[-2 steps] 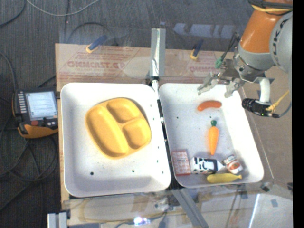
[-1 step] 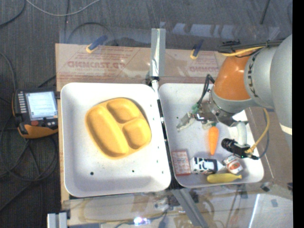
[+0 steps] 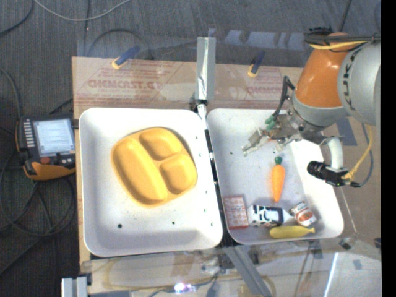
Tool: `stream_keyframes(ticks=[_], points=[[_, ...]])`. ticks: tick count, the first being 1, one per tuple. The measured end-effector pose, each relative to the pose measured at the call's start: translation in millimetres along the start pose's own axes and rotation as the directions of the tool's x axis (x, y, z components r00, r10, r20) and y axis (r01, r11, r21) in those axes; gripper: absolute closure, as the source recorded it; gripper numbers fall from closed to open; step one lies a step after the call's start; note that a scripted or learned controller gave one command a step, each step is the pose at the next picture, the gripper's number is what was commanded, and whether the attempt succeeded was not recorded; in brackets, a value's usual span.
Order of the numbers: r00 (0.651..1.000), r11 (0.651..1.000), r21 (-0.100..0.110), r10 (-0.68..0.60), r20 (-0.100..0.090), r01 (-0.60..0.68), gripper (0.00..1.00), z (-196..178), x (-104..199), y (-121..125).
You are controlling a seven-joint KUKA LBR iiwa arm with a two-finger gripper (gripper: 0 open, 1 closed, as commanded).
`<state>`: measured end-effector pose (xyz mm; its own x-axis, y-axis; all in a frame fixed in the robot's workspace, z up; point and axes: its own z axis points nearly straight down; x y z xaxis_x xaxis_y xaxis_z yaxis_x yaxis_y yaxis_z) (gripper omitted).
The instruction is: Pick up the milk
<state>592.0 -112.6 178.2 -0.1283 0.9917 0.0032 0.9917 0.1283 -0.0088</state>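
Hovering over the upper part of the right bin (image 3: 334, 224), the pincer (image 3: 257, 142) hangs with its fingers spread apart and nothing between them. The milk (image 3: 267, 215) lies on its side well below the pincer, at the bin's near wall, between a red packet (image 3: 236, 211) and a can (image 3: 304, 214). A carrot (image 3: 278, 180) lies between pincer and milk. The approach looks barely begun; next, the arm likely must travel past the carrot and come down over the milk.

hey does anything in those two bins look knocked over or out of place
Mostly tidy. The milk lies on its side at the near edge of the right bin, beside a small can that is tipped over too. The carrot and banana lie flat nearby. No spills or damage visible.
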Motion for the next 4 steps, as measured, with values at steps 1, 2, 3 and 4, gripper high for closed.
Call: stream_keyframes(ticks=[1,2,3,4], points=[[0.938,0.938,-0.001,-0.346,-0.002,0.346,0.0,83,24,-59],[0.981,0.981,0.001,-0.196,0.002,0.196,0.0,-1,51,7],[0.802,0.802,0.001,-0.597,0.002,0.597,0.0,-83,80,-8],[0.76,0.76,0.002,-0.65,-0.001,0.65,0.0,0,106,-80]])
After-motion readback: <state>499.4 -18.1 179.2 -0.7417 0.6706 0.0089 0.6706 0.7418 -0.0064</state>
